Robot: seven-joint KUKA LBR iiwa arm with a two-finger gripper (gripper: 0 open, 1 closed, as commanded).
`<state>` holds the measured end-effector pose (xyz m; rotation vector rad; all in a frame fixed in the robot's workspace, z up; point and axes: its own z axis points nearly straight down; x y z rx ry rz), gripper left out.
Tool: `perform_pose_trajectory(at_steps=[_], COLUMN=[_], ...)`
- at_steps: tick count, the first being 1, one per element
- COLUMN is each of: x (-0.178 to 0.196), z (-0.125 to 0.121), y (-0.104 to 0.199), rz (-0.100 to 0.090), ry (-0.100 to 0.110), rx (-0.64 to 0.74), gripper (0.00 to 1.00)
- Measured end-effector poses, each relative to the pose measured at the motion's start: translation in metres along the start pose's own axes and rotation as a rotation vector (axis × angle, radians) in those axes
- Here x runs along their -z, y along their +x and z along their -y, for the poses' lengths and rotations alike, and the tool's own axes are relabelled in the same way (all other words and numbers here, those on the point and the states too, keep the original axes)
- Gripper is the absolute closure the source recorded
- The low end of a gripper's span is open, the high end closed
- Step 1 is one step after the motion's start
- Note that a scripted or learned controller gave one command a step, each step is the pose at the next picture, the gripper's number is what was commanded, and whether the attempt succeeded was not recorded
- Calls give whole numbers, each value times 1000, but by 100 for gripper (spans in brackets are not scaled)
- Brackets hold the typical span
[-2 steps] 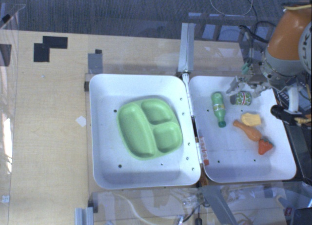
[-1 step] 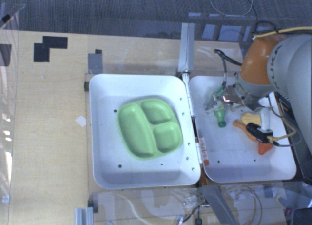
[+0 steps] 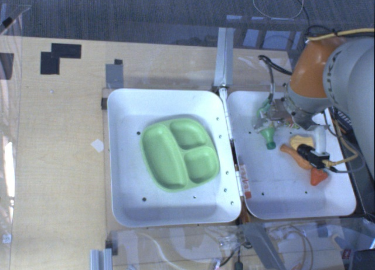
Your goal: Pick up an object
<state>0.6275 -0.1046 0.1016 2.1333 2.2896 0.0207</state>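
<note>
Left bin (image 3: 126, 211): green divided tray (image 3: 180, 153).
Right bin (image 3: 287, 205): red-orange piece (image 3: 317, 176), small green piece (image 3: 269, 141).
Sticker (image 3: 244, 182): between the bins, unreadable.
Arm (image 3: 351, 72): bent down over the right bin's back.
Gripper (image 3: 268, 118): just beside the green piece; grip cannot be told.

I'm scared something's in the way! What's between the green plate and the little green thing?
Between green plate and little green thing: only bare bin floor and the bins' meeting rims, in the camera view.
</note>
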Motion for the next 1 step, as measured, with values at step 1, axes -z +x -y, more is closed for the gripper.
perform_pose_trajectory(at_steps=[1], x=[85], z=[-18], y=[57], rz=[1], ry=[11], rx=[-111], gripper=[100])
